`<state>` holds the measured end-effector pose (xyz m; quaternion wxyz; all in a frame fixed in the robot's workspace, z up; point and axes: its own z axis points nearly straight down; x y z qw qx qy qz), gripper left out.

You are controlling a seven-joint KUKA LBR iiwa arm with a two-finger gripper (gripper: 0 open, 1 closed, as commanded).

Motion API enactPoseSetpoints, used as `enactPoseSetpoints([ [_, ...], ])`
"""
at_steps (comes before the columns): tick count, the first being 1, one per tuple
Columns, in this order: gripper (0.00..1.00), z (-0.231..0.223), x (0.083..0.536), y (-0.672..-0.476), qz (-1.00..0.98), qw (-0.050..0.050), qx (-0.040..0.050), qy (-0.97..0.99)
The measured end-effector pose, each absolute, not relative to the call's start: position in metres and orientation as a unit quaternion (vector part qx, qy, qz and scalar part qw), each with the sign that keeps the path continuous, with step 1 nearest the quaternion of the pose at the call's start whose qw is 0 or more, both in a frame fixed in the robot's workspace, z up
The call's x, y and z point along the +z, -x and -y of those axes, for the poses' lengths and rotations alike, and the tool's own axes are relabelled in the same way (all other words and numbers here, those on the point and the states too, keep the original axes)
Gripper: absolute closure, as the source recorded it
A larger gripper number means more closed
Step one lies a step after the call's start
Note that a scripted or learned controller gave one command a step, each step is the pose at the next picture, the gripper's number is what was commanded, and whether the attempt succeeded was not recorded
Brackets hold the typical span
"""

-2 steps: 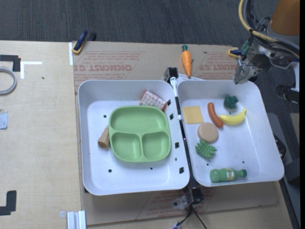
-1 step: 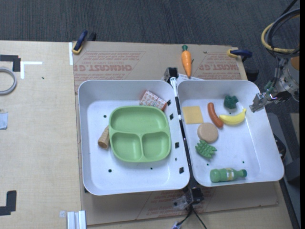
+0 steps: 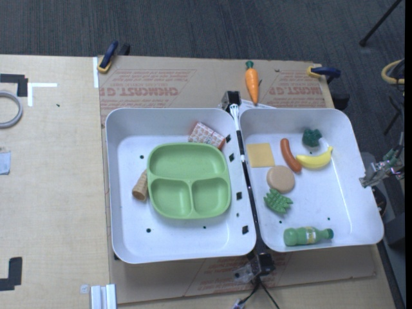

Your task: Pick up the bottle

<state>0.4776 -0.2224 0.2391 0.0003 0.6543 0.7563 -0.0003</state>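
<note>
My gripper (image 3: pixel 380 171) sits just outside the right bin (image 3: pixel 360 172), the green bottle (image 3: pixel 308 235) below-left of it, finger state indiscernible, arm cut off.

Site read as a robotics lab or test cell, not a home. Two white bins (image 3: pixel 122 237) sat on cardboard (image 3: pixel 161 85) clamped (image 3: pixel 108 56) to a plywood bench (image 3: pixel 51 192). Black tape marks (image 3: pixel 13 82) lay on the bench. Contents were toy food and a green tray (image 3: pixel 189 180). Dark carpet (image 3: pixel 193 11) lay beyond, with a stand leg (image 3: pixel 383 21) and cables (image 3: pixel 257 288) at the edge.
</note>
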Motion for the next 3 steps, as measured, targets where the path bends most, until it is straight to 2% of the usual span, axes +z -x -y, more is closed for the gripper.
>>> enactPoseSetpoints([
  [1, 1.00, 0.110, 0.225, -0.477, -0.807, 0.000, -0.0004, -0.591],
  [2, 1.00, 0.171, 0.267, -0.478, -0.751, 0.001, 0.0000, -0.661],
  [3, 1.00, 0.217, 0.219, -0.478, -0.736, 0.000, -0.0004, -0.677],
])
